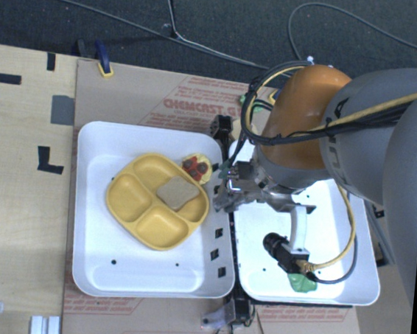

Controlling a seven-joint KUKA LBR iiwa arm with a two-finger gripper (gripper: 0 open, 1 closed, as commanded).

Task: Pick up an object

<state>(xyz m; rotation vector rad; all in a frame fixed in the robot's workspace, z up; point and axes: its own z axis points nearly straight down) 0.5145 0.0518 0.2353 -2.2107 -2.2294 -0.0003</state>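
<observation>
Yellow plastic tray (157, 201), three-sectioned, holds a flat tan square (177, 192); the hand's (226, 190) opening is indiscernible.

The worktop (12, 201) was pale wood with dark tape marks on its left part. A brown cardboard sheet (156, 98) with red printing lay flat on it, and on the sheet sat two shallow white bins side by side, the left bin (87, 261) touching the right bin (343, 292).

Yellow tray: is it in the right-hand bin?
No. The yellow tray lies in the left bin, with a tan square piece resting in one of its compartments.
</observation>
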